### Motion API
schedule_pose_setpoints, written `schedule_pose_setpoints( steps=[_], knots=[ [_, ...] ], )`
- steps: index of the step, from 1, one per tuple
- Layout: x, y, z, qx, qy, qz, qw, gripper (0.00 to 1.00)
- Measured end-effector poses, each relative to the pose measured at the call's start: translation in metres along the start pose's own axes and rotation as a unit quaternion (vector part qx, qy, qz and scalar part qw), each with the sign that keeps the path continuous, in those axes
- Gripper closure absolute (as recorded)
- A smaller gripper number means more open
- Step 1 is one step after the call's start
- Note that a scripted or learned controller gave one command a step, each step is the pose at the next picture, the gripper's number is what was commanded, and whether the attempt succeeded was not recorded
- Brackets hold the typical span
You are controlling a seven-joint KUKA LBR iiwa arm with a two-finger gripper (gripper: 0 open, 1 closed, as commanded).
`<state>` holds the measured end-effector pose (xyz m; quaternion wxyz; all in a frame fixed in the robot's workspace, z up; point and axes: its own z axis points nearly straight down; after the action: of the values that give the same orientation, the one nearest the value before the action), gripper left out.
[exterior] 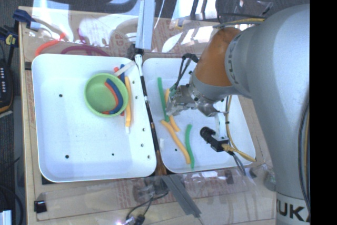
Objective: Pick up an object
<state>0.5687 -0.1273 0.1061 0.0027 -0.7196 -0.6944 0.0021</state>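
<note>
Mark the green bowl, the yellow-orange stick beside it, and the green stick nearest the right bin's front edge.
green bowl (pixel 97 93), camera view, bare inner floor.
yellow-orange stick (pixel 128 116), camera view, lower half.
green stick (pixel 190 146), camera view, mid-length.

Bulky grey arm (pixel 274 55), orange band (pixel 215 63) above wrist, KUKA lettering (pixel 293 212).

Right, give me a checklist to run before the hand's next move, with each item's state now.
1. The hand is over the right bin: ok.
2. Things to pick lie close to it, the orange sticks and the green stick: ok.
3. One target lies apart from its neighbours: not ok, the sticks crowd together.
4. The hand holds something: cannot tell.
5. The green bowl sits out of the way in the left bin: ok.
</note>
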Motion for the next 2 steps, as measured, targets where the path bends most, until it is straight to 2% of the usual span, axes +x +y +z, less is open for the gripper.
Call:
schedule_pose_setpoints(
  steps=[1,2],
  knots=[
    [0.000,0.000,0.000,0.000,0.000,-0.001,1.0000,0.00],
    [-0.002,-0.020,0.015,-0.001,0.000,-0.065,0.9979,0.00]
  ],
)
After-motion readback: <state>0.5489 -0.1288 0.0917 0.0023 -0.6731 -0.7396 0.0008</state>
